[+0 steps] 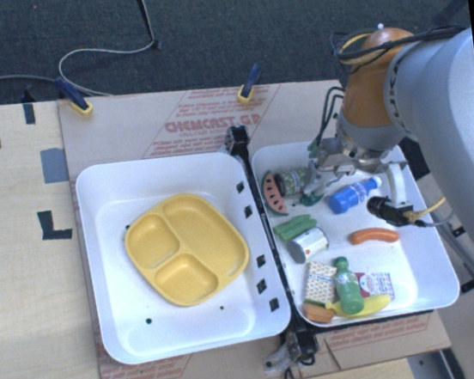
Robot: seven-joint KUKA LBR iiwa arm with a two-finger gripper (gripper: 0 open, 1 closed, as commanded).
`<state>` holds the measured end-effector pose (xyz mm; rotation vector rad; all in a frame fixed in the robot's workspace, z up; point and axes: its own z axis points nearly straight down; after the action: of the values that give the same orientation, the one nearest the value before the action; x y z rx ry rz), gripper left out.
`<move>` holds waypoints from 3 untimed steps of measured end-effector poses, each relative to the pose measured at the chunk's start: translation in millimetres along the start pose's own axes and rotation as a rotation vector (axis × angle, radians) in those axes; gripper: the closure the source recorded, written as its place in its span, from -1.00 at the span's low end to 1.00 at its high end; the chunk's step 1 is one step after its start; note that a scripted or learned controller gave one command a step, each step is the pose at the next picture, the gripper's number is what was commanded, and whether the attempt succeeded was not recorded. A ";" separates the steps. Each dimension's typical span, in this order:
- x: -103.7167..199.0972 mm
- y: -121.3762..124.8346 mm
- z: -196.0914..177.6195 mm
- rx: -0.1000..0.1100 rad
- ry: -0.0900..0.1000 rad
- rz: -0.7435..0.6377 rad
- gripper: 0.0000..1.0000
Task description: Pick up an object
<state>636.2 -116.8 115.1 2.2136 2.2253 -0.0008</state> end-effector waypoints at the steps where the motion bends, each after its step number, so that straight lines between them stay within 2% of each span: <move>1: -0.2 -0.4 0.5 0.002 0.000 0.000 -1.00; 2: 0.6 -0.3 -8.8 0.002 0.001 -0.001 1.00; 3: 0.6 -0.4 -8.8 0.002 0.000 -0.001 -1.00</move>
<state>635.8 -116.3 123.9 2.2140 2.2270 -0.0029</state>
